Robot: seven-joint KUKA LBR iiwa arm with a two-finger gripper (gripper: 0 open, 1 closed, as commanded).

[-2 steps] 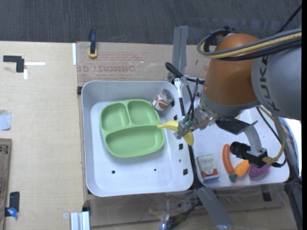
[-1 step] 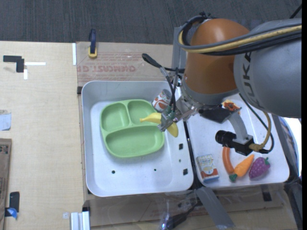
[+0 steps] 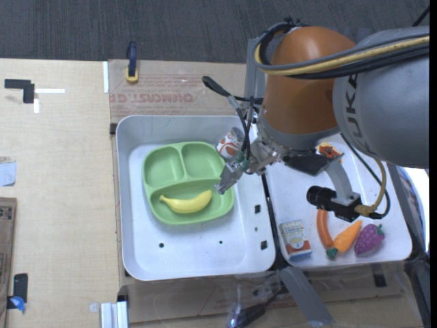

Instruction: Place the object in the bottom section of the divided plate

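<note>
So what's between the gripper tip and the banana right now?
In the camera view, just bare green plate: the gripper is at the right rim of the bottom section, and the banana lies in that section just left of it.

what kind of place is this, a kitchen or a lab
Likely a robot lab bench, not a kitchen: a KUKA arm over two white bins, toy food like the banana, clamped cardboard.

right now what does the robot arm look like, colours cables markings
The arm is thick and grey, with a rounded orange band above the wrist. Black and yellow cables loop over it. Part of dark lettering shows on the grey casing. The gripper is slim grey metal.
</note>
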